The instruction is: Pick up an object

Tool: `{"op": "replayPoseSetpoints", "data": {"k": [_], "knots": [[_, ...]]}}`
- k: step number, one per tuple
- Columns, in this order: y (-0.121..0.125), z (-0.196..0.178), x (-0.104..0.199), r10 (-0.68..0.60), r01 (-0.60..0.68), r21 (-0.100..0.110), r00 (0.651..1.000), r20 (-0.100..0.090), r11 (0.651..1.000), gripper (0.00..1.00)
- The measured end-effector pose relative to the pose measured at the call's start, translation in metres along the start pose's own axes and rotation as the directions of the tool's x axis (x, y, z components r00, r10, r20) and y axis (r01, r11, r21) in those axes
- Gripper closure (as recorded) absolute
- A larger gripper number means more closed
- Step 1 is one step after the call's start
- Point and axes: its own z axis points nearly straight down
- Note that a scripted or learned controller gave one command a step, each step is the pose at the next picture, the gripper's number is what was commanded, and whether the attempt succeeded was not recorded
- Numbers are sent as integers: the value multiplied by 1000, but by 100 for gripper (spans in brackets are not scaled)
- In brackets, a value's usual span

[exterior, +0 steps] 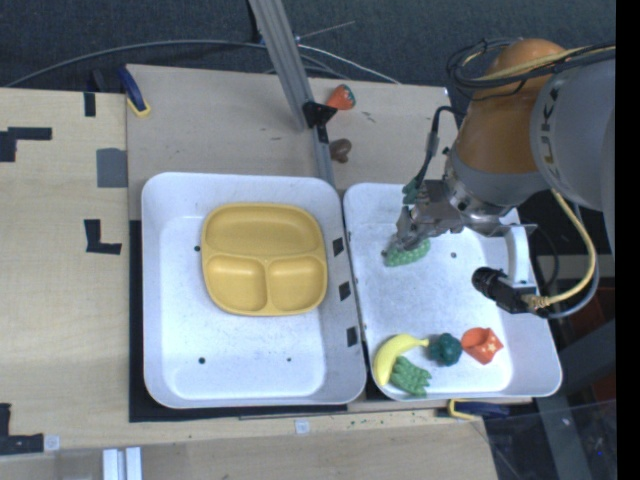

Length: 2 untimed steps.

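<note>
Over the right bin (520, 373), claw (408, 236) touches a green toy (405, 255).

Bench (230, 118): light wood top, dark tape marks (95, 236) along the 9 o'clock side. Two white bins sit on it side by side, touching at the middle: left bin (160, 298) toward 8 o'clock, right bin (450, 288) toward 4 o'clock. Grey metal pole (285, 53) crosses the top from 12 o'clock down to the bins' shared upper corner. Small orange-and-green object (342, 96) lies near 12 o'clock, a brownish lump (341, 150) just below it. Blue-and-yellow clip (134, 92) at the 11 o'clock edge.
</note>
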Motion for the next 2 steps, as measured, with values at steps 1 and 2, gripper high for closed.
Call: {"op": "replayPoseSetpoints", "data": {"k": [1,2], "knots": [[22,-5,55,-1,1,-1,1000,-1,1000,100],[39,9,102,0,0,0,1000,1,1000,100]]}}
